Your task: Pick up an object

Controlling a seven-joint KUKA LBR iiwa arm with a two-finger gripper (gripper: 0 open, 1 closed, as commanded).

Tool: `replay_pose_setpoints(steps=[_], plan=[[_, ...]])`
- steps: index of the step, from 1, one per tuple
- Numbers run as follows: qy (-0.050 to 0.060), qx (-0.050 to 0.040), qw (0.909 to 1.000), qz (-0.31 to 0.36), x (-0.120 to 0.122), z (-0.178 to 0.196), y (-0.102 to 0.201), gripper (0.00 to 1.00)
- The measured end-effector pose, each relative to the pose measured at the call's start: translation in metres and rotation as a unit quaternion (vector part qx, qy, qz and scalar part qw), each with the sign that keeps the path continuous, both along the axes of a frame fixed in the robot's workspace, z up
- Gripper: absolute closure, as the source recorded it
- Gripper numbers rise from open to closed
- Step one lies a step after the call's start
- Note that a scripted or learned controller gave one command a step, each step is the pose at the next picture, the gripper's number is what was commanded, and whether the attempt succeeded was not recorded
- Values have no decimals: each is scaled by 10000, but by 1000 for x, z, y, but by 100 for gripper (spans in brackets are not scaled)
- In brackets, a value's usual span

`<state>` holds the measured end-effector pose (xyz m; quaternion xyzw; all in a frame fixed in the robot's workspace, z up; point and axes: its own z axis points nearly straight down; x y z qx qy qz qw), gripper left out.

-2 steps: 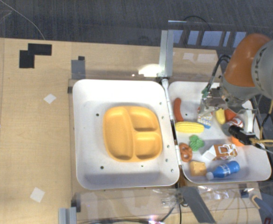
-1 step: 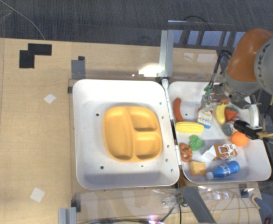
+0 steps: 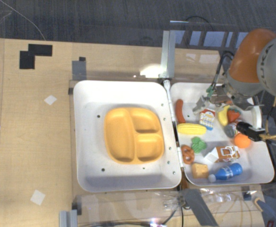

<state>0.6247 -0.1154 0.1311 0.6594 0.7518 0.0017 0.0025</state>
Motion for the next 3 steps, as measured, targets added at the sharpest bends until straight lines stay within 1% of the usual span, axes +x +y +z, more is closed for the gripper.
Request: replay_pose_setpoints(steps=[1,2,3], plan=[[-11,4,9944,-1058,46,-44,-25,0],[-14,12,9751,-2216,11,4,-46,0],[-9,-1,9861,-1663,46,13,-78,0]])
